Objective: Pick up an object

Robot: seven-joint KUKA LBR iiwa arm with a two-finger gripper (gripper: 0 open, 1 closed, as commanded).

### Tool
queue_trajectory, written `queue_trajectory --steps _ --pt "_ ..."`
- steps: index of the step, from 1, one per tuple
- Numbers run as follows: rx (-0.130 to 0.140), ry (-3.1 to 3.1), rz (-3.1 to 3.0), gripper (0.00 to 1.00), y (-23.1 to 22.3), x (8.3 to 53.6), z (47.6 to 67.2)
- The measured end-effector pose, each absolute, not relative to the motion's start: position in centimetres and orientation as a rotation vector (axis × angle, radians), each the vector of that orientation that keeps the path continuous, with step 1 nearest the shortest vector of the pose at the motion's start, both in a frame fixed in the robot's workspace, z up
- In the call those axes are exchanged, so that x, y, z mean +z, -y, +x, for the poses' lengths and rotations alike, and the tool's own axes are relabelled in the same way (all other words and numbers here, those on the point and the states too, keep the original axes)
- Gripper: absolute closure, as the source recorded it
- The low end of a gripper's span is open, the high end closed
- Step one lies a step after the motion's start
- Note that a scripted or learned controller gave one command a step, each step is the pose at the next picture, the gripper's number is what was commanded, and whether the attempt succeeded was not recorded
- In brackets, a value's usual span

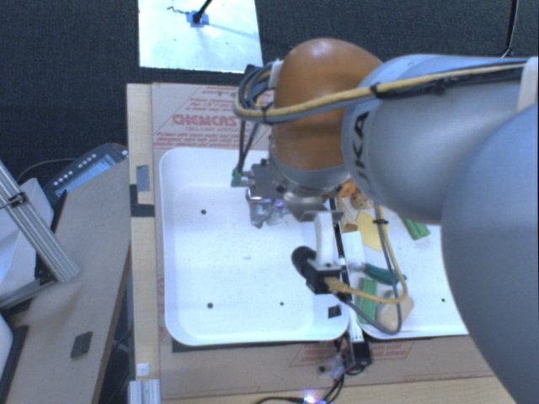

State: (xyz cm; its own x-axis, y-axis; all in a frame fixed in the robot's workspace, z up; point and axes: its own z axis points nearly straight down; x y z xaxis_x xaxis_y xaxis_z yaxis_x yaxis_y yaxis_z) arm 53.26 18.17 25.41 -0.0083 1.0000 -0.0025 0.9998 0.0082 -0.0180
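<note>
My gripper (264,211) hangs below the orange wrist band, over the upper middle of the left white bin (194,259). Nothing shows beneath it on the bin floor. In the right bin (438,310), mostly covered by the arm, lie a yellow piece (368,225), a green piece (416,227), an orange-brown thing (353,197) and a second green item (370,296) beside a tan piece (399,311).
The grey arm (455,141) covers most of the right bin and the upper right of the view. A cardboard sheet (198,120) lies under the bins. A grey device (88,167) and metal rails (34,234) sit off to the left.
</note>
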Motion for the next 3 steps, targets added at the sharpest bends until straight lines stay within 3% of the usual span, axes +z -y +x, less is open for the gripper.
queue_trajectory --steps 1,2,3 --pt "0.007 2.228 -2.208 1.00 -23.8 18.8 48.3" --pt "-0.022 2.230 -2.222 1.00 -23.4 30.5 52.5" --pt "-0.031 2.231 -2.221 1.00 -20.2 50.2 48.7"
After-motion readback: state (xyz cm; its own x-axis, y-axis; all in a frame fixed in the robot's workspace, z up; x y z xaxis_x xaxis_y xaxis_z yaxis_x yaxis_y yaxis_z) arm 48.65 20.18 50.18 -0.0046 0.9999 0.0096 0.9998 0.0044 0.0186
